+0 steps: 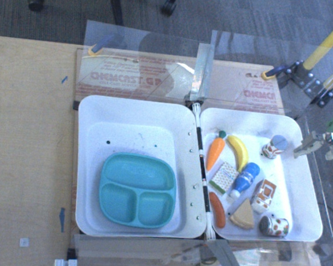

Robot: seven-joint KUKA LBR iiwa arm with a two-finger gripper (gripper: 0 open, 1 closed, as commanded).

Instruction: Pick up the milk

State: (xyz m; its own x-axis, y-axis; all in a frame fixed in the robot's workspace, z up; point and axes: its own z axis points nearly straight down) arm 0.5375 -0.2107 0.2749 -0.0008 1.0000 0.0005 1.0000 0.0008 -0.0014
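The milk (245,178) is a small blue bottle with a white cap end. It lies on its side, slanted, in the middle of the right bin (310,197). A checkered box (224,176) touches its left side and a brown-and-white carton (263,193) lies to its right. My gripper (319,144) is at the view's right edge, just beyond the right bin's right rim. It is well to the upper right of the milk and nothing shows in it.
Around the milk lie a carrot (214,152), a banana (238,151), a sausage (217,209), a bread wedge (243,214), a small jar (275,146) and a speckled lump (274,226). The left bin (92,117) holds a teal divided plate (138,189).
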